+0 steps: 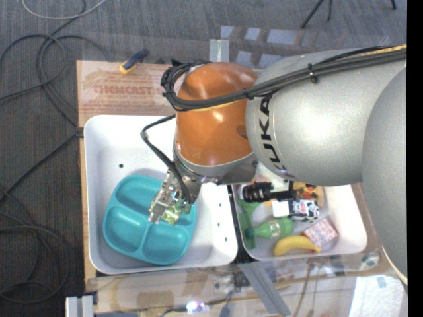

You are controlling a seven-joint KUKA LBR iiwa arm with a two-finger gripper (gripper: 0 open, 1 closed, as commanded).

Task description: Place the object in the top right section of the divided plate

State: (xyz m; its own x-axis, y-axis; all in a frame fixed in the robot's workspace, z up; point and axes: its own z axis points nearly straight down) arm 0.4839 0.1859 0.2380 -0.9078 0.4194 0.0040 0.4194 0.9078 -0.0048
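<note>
A teal divided plate [132, 226] lies in the left white bin [112, 144], toward its front. My gripper [166, 209] hangs from the orange wrist over the plate's upper right section. A small green object [180, 211] sits at the fingertips, pressed between them just above or on that section, so the gripper is shut on it. The arm hides the plate's upper right rim and most of the green object.
The right bin [353, 240] holds a black bottle [264, 191], a green bottle [274, 228], a banana [296, 245], a pink box [320, 232] and a black-and-white item [301, 208]. The big grey arm covers that bin's back half. A cardboard sheet [119, 91] lies behind the left bin.
</note>
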